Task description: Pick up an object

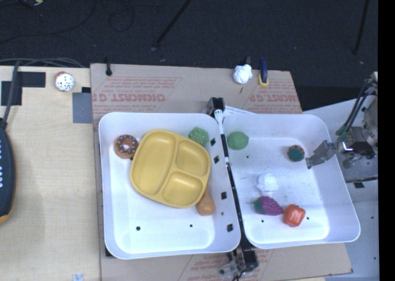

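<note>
My gripper [331, 159] hangs over the right rim of the right bin [321, 230], open, with nothing between its fingers. Inside that bin lie a green ball [237, 141], a dark green and red fruit [295, 153], a white lump [268, 182], a purple bunch of grapes [269, 205] and an orange-red pepper [294, 215]. The dark green and red fruit lies closest to the gripper, a little to its left. The left bin [160, 239] holds a yellow divided plate [171, 167], a chocolate donut [126, 146], a green leafy toy [199, 136] and a brown-orange piece [205, 205].
A black divider [225, 168] runs between the two bins. Both bins rest on a cardboard sheet [154, 91]. A white wad [242, 74] and a blue-yellow item [263, 71] lie at the sheet's far edge. A spotted ball [64, 81] sits on the wooden bench at left.
</note>
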Tool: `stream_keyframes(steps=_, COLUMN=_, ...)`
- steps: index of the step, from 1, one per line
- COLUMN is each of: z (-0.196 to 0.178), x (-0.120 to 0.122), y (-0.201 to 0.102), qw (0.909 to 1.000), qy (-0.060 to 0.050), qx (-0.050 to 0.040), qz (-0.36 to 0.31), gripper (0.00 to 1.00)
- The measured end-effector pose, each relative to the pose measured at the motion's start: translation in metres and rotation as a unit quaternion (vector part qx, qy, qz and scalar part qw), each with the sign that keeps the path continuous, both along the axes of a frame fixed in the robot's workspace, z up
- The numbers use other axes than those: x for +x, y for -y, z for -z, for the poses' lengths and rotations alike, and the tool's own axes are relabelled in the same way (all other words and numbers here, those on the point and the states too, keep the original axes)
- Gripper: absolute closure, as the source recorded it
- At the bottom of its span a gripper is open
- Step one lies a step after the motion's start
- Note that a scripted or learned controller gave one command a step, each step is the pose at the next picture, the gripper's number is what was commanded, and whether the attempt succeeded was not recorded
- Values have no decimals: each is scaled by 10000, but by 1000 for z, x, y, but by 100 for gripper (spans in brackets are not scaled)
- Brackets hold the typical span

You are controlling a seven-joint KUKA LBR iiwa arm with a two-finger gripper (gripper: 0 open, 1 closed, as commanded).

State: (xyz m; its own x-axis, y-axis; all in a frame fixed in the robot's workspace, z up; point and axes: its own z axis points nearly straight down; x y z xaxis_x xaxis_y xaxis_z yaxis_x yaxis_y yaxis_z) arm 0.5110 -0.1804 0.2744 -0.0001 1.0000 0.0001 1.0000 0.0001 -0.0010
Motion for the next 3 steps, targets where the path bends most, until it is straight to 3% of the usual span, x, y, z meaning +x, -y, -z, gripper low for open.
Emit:
stream_keyframes(steps=1, z=-10, x=0, y=1, qw=10000, qy=-4, qx=4, qz=1, gripper=100)
stream_keyframes(steps=2, z=-265, x=-35, y=-28, qw=10000, qy=89, qx=-19, qz=-12, gripper=100)
stream_keyframes(steps=3, z=-153, x=-30, y=-108, qw=10000, qy=-57, qx=16, qz=-35, gripper=100)
